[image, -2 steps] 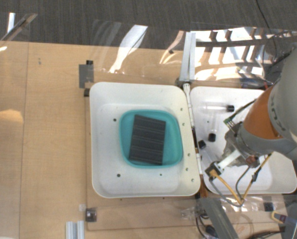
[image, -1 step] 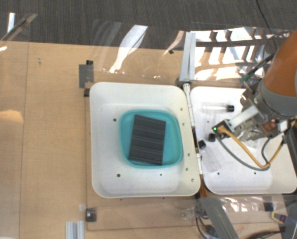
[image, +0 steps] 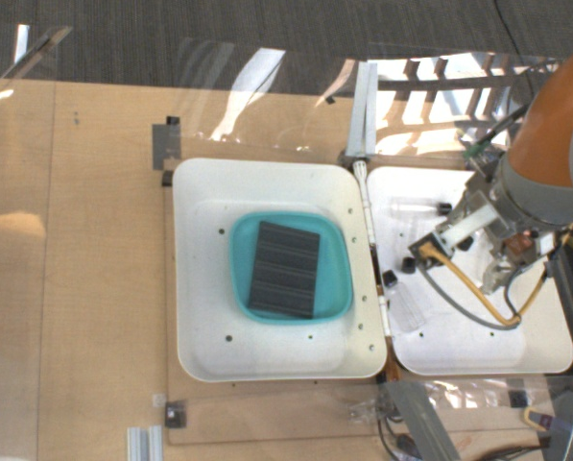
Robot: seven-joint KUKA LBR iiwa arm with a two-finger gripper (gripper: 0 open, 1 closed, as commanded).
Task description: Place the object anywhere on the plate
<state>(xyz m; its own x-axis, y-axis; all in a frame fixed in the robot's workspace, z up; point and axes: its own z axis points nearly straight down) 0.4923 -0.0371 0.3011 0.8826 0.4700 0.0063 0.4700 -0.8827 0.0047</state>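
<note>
I am seeing the block (image: 284,272), dark grey and ribbed, lying flat on the plate (image: 338,296). Its long side is running roughly up and down the view at a slight tilt, and the teal rim is showing all round it. The plate is sitting in the middle of the left bin (image: 200,339), apart from the bin's walls on every side. The right bin (image: 545,349) is lying just beside the left one, the two meeting along one edge. The arm (image: 555,152) is reaching in over the right bin from the right, with its orange band showing at the upper right and its grey wrist hanging above the bin's upper half. The jaws are hanging under that wrist, over the right bin and well apart from the block and the plate; I am not able to tell whether they are open or closed. Both bins are resting on the pale wooden tabletop (image: 75,305).
</note>
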